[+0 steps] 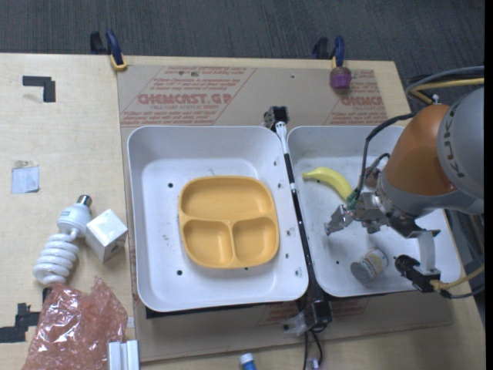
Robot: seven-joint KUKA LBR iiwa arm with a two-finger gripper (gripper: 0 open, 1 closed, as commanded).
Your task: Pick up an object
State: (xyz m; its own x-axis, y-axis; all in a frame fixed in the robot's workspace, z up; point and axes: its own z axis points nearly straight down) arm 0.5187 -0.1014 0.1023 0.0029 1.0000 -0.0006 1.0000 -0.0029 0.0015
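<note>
Brown board (185, 91) reads "CHEMCAST GP" (red print); gripper (339, 220) near banana (328, 180).

Divided tray (229, 221) in left bin (146, 206), banana (329, 180) and small can (369, 265) in right bin (323, 276), bulb (62, 241) left of both

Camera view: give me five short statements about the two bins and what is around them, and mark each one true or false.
1. The yellow divided tray lies in the left bin. True.
2. The banana lies in the left bin. False: it lies in the right bin.
3. The gripper is over the right bin. True.
4. The spiral light bulb lies inside a bin. False: it lies on the bench, left of both bins.
5. The small jar stands upright on the tray. False: it lies on its side in the right bin.
</note>
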